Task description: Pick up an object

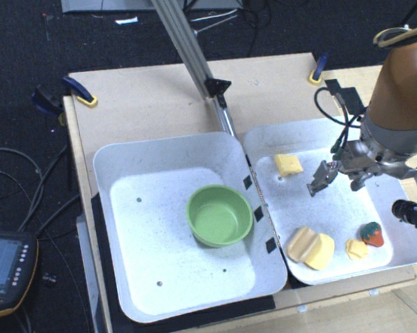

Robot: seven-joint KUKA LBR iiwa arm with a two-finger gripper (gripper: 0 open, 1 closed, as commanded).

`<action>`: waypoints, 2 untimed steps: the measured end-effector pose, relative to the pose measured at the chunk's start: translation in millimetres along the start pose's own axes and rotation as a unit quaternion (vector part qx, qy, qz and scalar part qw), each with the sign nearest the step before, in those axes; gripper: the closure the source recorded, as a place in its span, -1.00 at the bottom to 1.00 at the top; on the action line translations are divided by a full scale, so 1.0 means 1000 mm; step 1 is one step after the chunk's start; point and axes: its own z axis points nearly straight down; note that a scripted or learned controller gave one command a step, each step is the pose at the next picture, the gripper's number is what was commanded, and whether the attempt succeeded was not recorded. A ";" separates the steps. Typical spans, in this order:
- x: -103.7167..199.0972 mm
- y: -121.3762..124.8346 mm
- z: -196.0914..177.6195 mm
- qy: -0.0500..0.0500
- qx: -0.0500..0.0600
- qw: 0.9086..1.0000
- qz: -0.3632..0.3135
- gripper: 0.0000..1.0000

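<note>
My gripper point(319, 183) hangs over the middle of the right bin point(318, 131), its dark fingers pointing left and down with nothing visibly between them. A yellow block point(288, 164) lies up and to the left of the fingers. Near the bin's front sit a pale yellow banana-like piece point(310, 247), a small yellow piece point(356, 249) and a red strawberry-like toy point(372, 235). A green bowl point(219, 214) stands in the left bin point(152, 261).
A metal pole point(189, 46) slants down from the top to the gap between the bins. Cables loop by the wrist at right. Blue and yellow clamps point(78, 91) hold the bench's far corners. A handheld pendant point(1, 271) lies off the bench at left.
</note>
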 end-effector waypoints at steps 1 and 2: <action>-0.009 -0.003 0.048 0.000 0.000 1.000 0.000 -1.00; -0.005 0.002 0.092 0.000 -0.001 1.000 0.000 -1.00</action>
